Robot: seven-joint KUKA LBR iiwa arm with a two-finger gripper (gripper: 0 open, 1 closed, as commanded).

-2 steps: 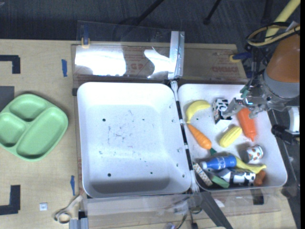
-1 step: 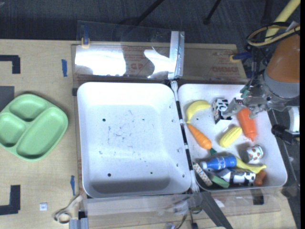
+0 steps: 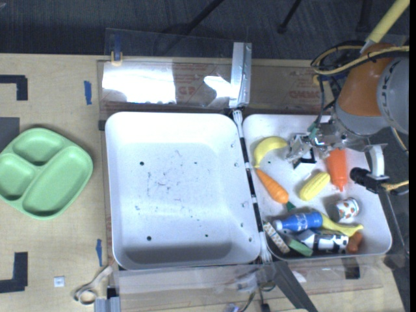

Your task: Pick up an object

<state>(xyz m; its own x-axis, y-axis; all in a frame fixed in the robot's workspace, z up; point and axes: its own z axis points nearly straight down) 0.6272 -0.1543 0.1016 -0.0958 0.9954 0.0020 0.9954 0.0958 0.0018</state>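
The right bin [image 3: 383,239] holds several toys. A yellow banana-like piece [image 3: 268,149] lies at its upper left and an orange carrot [image 3: 273,186] lies below that. A yellow corn cob [image 3: 314,184] sits mid-bin beside an upright orange piece [image 3: 337,168]. Along the front are a blue can [image 3: 299,222], a spotted ball [image 3: 348,208], a thin yellow banana [image 3: 344,227] and a black-and-white item [image 3: 325,241]. My gripper [image 3: 304,148] hangs over the bin's upper middle, just right of the banana-like piece and above the corn cob. Nothing shows held in it.
The left bin [image 3: 117,174] sits beside the right one, with a raised divider between them. A green divided plate [image 3: 42,172] rests on the bench at the far left. A clear panel [image 3: 175,77] stands behind the bins. Cables hang near the arm's orange band [image 3: 364,93].
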